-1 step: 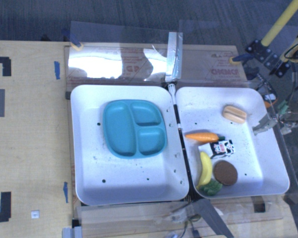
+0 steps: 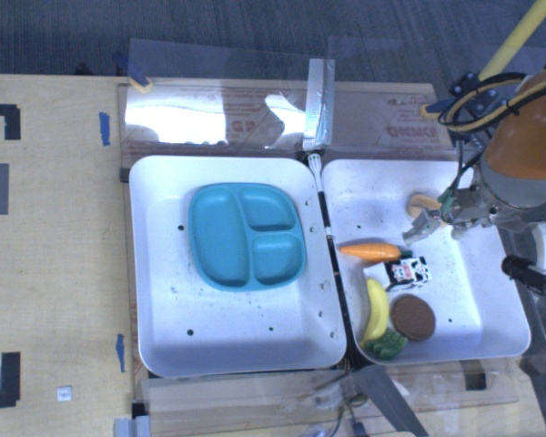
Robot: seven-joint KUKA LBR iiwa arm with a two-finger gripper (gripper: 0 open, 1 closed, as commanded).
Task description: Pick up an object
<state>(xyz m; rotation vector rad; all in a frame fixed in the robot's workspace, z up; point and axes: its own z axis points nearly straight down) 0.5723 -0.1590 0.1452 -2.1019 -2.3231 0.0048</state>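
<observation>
Approach step. I am hovering my gripper [image 2: 429, 222] in the right bin [image 2: 505, 330], fingers spread, gripping nothing. Carrot [image 2: 371, 251] is lying just beside, below-left. Next: shifting over it, lowering, closing.

Two bins sit side by side on the table [image 2: 45, 271]. The left bin [image 2: 155, 326] holds a divided tray [image 2: 246, 235] near its centre. The right bin [image 2: 500, 326] holds the remaining items along its left half. A carrot [image 2: 371, 251] lies crosswise beside the dividing wall. A small box [image 2: 409, 271] lies just right of and below the carrot. Below these, a banana [image 2: 378, 309] lies beside a round disc [image 2: 412, 318]. A leafy item [image 2: 388, 344] rests at the banana's lower end. The gripper [image 2: 429, 218] is above the carrot, over the bin's upper middle.
</observation>
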